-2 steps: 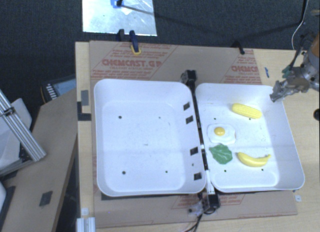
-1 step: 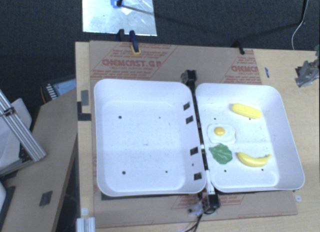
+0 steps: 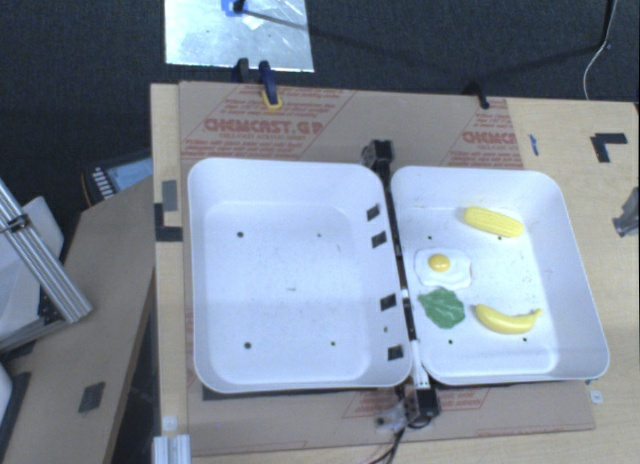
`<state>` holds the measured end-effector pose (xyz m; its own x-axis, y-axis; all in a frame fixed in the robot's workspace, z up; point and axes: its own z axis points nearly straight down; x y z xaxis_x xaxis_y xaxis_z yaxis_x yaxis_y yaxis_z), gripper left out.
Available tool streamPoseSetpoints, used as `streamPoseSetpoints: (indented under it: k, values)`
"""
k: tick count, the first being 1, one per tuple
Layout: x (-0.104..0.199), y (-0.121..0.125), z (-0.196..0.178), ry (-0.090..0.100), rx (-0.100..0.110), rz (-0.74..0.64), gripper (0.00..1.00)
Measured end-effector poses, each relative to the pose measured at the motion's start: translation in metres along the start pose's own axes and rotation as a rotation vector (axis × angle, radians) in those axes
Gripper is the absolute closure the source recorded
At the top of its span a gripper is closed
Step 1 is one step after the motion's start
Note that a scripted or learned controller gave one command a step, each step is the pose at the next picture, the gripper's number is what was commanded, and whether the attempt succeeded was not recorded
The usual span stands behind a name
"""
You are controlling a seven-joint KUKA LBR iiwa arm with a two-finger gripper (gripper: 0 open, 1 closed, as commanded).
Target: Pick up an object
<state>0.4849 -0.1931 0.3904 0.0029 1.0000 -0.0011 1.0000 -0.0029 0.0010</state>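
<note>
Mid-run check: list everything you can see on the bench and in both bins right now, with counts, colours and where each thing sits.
corn cob: 1, yellow, right bin, far part
fried egg: 1, white with yellow yolk, right bin, near the divider
leaf piece: 1, green, right bin, just in front of the egg
banana: 1, yellow, right bin, near part, right of the leaf
right bin: 1, white, right half of the bench
left bin: 1, white, left half of the bench
foil sheet: 1, silver, on the dark floor beyond the bench
gripper: 1, grey, at the right edge, beside the right bin
</note>
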Motion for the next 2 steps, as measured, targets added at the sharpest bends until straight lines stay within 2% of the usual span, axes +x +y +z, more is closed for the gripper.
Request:
streamPoseSetpoints:
  k: [1, 2]
  values:
    - [0.066, 0.026, 0.052, 0.003, 0.002, -0.014, 1.0]
    - [0.157, 0.065, -0.082, 0.003, -0.018, -0.018, 1.0]
